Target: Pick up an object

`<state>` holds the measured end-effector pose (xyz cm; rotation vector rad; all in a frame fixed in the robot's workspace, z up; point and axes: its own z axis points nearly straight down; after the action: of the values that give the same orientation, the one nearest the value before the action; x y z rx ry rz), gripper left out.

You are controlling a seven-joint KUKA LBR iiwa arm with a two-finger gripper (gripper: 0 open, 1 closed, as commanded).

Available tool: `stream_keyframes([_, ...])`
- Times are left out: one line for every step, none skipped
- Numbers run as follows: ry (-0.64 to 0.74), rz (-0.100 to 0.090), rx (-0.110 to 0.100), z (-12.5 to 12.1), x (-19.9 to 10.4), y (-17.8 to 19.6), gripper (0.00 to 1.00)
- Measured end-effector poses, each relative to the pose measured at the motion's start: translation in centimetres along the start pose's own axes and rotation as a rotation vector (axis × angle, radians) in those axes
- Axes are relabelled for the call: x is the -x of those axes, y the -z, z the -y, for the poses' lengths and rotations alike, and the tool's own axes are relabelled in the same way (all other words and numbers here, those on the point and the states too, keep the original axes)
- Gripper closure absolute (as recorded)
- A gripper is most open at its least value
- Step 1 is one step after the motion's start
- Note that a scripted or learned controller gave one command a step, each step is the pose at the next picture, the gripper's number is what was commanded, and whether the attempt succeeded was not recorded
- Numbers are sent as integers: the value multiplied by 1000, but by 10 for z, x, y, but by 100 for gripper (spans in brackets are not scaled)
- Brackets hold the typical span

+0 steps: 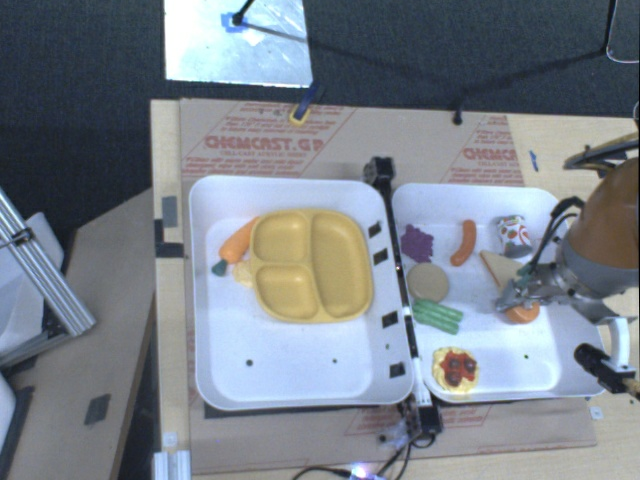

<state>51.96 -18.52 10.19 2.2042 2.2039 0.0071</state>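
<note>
pizza toy (455, 368) near front rim; end effector (517, 303) right.

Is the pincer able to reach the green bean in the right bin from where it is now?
Probably yes. The green bean lies open on the floor of the right bin, nothing on top of it, and the pincer is low in that bin, just beyond bare floor.

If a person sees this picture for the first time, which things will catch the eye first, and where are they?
First comes the big yellow divided plate in the middle of the left bin, with a toy carrot touching its left edge. Next are the colourful toy foods scattered in the right bin: purple grapes, a sausage and a small pizza. At the right, the end effector is low over an orange piece.
</note>
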Motion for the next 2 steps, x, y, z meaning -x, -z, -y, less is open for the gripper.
stream_keyframes([3, -13, -15, 7, 1, 58, 100])
stream_keyframes([4, -11, -13, -3, 2, 120, 100])
